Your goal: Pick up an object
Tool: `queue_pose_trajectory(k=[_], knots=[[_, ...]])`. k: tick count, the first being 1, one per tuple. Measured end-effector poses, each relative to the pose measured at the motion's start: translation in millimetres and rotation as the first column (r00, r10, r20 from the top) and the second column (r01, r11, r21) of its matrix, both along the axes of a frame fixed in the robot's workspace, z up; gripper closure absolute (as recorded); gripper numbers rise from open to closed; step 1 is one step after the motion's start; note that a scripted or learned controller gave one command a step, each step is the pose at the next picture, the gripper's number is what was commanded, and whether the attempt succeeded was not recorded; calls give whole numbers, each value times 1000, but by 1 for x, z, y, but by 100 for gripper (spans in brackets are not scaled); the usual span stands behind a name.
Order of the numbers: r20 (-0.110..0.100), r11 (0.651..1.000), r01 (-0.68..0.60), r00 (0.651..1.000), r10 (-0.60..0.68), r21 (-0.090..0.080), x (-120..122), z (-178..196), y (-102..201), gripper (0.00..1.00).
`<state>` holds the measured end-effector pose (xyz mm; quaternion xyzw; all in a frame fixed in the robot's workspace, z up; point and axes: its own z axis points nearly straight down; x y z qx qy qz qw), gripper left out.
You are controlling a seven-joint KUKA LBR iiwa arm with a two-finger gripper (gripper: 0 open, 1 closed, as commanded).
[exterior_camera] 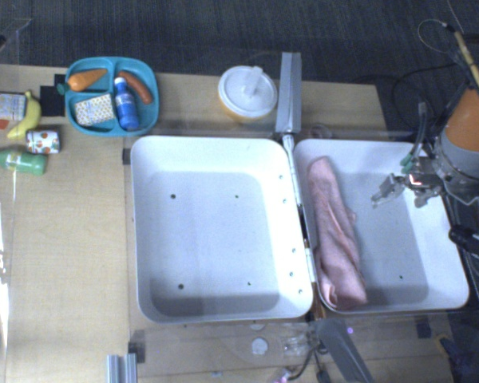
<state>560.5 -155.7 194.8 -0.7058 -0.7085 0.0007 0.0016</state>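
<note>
Camera view has the right bin (431,298) as my landmark: its floor lies bare between the pink cloth (335,234) along its left wall and the right rim, so that stretch is open room. I reach in over the right rim near the back corner, orange band (471,122) high, wrist angled down and leftward. My gripper (399,186) hangs over the bin's rear part, well apart from the cloth; its fingers look spread with nothing between them, though they are small and blurred. The cloth is long, rumpled, rolled lengthwise, running from back to front.
</note>
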Motion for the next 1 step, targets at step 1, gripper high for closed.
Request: queue_pose_trajectory(k=[1], knots=[[3, 978, -208, 978, 208, -1, 57, -78, 30, 0]])
